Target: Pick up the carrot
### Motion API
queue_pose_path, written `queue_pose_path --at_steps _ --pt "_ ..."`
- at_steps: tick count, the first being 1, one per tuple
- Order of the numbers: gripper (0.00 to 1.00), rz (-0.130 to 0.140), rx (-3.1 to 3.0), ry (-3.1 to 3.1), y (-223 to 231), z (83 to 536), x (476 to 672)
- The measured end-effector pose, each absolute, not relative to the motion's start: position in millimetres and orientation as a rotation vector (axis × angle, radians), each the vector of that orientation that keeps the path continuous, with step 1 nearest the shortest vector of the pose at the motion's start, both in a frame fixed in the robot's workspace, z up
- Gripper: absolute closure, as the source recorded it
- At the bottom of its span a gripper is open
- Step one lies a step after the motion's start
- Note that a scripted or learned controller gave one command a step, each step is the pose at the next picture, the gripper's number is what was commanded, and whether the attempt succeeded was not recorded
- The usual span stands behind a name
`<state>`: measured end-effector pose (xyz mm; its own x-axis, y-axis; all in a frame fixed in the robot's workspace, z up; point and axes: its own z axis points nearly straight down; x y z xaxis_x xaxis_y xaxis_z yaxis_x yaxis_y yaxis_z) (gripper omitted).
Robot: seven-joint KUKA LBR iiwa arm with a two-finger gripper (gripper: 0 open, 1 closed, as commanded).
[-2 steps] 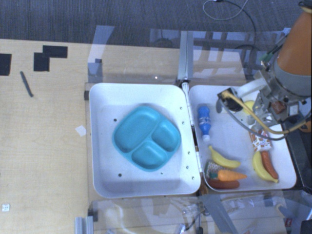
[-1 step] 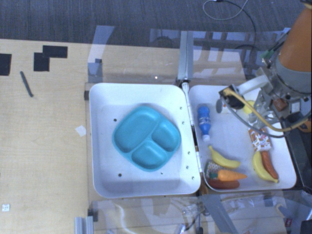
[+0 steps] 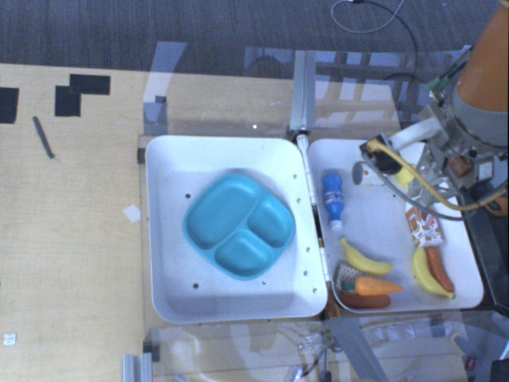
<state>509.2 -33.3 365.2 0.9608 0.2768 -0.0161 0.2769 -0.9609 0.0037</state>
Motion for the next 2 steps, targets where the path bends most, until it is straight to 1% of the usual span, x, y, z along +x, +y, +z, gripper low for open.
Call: queue_pose_path --at_steps 2 --pt "1.00 -0.034 3.098 0.468 -32.4 380.9 513.8"
